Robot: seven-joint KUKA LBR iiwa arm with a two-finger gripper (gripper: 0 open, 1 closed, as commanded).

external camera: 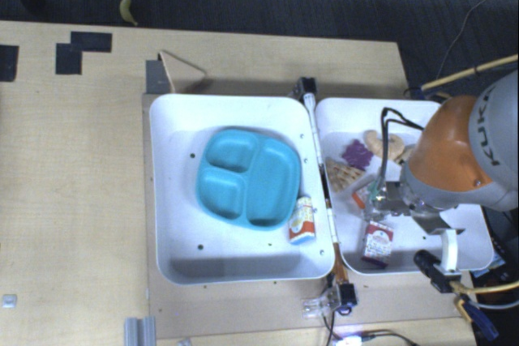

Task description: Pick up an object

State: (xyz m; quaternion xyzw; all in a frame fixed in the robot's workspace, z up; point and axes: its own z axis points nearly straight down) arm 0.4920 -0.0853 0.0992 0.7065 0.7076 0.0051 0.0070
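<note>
1. The right bin [478, 251] holds the arm's [454, 154] lower end; the gripper [378, 207] hangs low over the bin's middle, just above a small red packet [378, 242] that lies near the bin's near edge.
2. Whether the jaws are open or closed, I cannot tell; nothing shows plainly between them.
3. In the left bin [174, 198], a small red and white carton [302, 221] lies against the right wall, touching the near right corner of a blue divided plate [247, 176] that fills the bin's middle.
4. Farther back in the right bin, a waffle piece [344, 174] lies by the left wall, with a purple bunch of grapes [355, 151] just beyond it.
5. A tan pastry [384, 145] rests beside the grapes, toward the bin's far edge.
</note>
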